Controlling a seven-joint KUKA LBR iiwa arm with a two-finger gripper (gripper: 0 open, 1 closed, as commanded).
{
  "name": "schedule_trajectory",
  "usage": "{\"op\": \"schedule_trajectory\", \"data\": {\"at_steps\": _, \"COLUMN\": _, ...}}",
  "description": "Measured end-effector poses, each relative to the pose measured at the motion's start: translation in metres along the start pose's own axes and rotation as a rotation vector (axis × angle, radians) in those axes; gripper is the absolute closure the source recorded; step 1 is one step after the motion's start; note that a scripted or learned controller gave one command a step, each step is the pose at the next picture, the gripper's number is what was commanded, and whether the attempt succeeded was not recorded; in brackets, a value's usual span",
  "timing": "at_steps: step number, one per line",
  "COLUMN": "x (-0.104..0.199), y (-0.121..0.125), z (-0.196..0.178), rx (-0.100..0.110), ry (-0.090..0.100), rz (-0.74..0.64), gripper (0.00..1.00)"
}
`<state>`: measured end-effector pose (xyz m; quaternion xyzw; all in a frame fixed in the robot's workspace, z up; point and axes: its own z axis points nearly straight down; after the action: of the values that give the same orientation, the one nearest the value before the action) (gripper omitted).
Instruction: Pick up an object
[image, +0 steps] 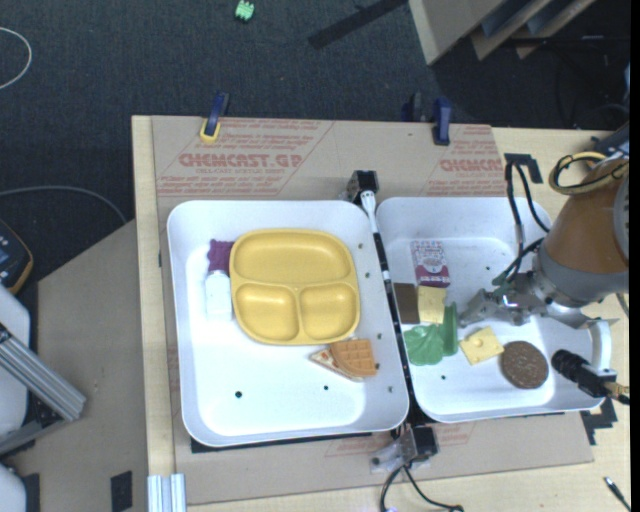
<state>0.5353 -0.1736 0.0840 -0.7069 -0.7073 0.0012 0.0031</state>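
Note:
My gripper hangs low over the middle of the right bin, with the grey and orange arm coming in from the right. It is just above and right of a green leafy toy and a yellow cheese wedge. To its left lie a pale yellow square and a brown block. A red and white packet lies further back. A round brown cookie rests near the front right. Nothing is visibly held.
The left bin holds a yellow divided plate, a purple piece, a white piece and a waffle-like wedge. Black cables run along the right bin's back edge.

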Motion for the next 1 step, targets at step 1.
{"op": "schedule_trajectory", "data": {"at_steps": 1, "x": -0.0011, "y": 0.0011, "z": -0.0137, "rx": -0.007, "ry": -0.003, "rz": 0.002, "gripper": 1.0}}
